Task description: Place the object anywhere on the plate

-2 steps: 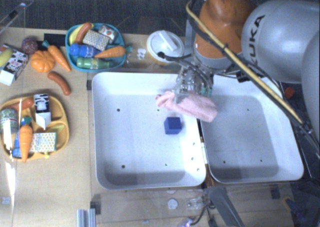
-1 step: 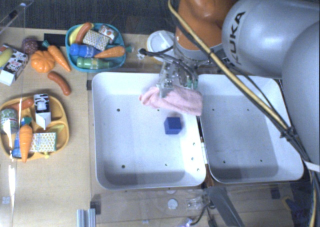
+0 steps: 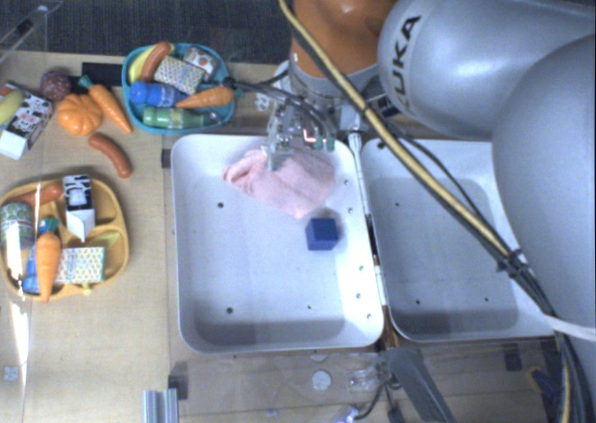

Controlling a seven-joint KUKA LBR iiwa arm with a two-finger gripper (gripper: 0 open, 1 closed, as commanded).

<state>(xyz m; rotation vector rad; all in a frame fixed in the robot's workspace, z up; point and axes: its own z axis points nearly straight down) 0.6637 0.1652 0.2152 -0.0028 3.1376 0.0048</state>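
Note:
A small blue cube (image 3: 322,232) rests on the floor of the left white bin (image 3: 242,291), right of its middle. Just above it lies a pale pink, plate-like thing (image 3: 284,186) with an uneven outline, against the bin's far wall. My gripper (image 3: 300,140) hangs over the pink thing's far edge and hides part of it. The cube lies apart from the gripper, a little nearer the camera, and close to the pink thing's near edge without clearly touching it.
The right white bin (image 3: 447,263) lies under the arm. On the bench at the left stand a blue bowl of toy food (image 3: 177,88), a yellow dish of toy food (image 3: 107,225), a toy pumpkin (image 3: 77,115) and a sausage (image 3: 112,155).

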